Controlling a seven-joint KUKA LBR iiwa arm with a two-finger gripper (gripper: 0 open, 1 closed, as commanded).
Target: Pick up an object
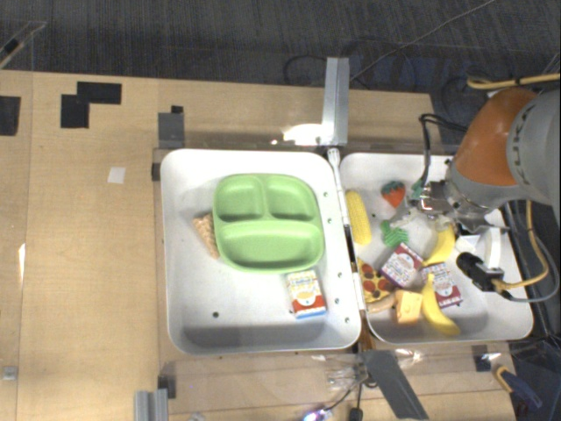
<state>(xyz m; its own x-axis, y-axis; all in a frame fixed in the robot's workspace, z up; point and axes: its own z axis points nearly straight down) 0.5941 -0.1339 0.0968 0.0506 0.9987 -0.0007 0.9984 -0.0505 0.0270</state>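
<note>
The right bin (517, 323) holds a heap of toy food. In it lie a yellow corn cob (357, 217), a red and green strawberry-like piece (394, 193), a green piece (394, 233), two maroon cartons (402, 265) (443, 286), two bananas (443, 246) (436, 310), a cheese wedge (408, 306) and a pizza slice (375, 288). My gripper (436, 204) hangs over the upper middle of this bin, just right of the strawberry-like piece and above the upper banana. The arm's grey and orange body hides the bin's far right part.
The left bin (180, 323) holds a green divided plate (267, 222), a small orange juice box (306, 294) near its front right corner and a tan cracker (206, 232) at the plate's left edge. A metal post (337, 103) stands behind the wall between the two bins.
</note>
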